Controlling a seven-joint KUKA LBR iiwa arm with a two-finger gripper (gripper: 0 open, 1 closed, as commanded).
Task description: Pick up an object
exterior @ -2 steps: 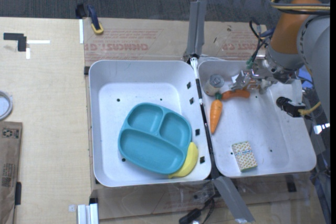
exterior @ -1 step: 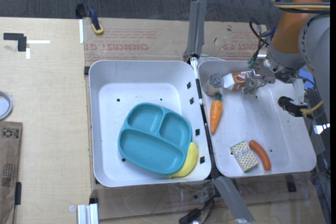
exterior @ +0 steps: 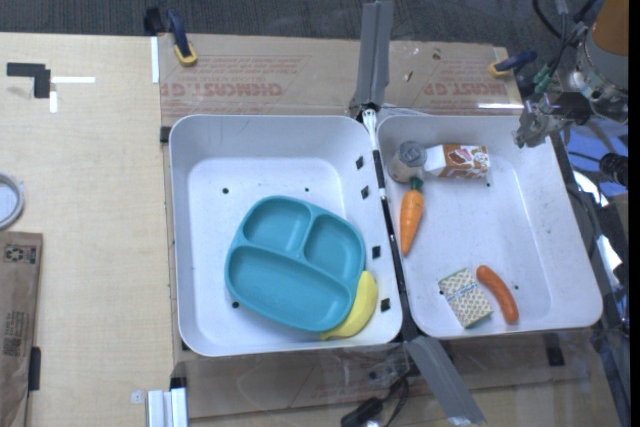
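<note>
Gripper (exterior: 535, 120) hangs over the far right corner of the right bin (exterior: 540, 215), tips just above the rim; can't tell from this angle how it's set, too small and cluttered w/ cables. Nothing visibly held. Taking the carrot (exterior: 411, 213) as landmark, since it looks like the likeliest pick: it lies lengthwise along the bin's left wall, green top toward the far side. Just beyond its top sits a small milk carton (exterior: 452, 161) on its side, grey cap end nearest the carrot. Toward the near side and right of the carrot: a small patterned box (exterior: 466, 297), and touching or just beside that, an orange sausage (exterior: 498, 293). Left of the carrot, across the divider, the left bin (exterior: 200, 215) has a teal divided plate (exterior: 294, 262) w/ a banana (exterior: 358, 307) tucked at its near right edge. Handling, my guess: carrot is prob. toy plastic, light, stiff, smooth, tapered, so may squirt out; grab across the thick upper body, jaws crosswise, wall clearance tight.
</note>
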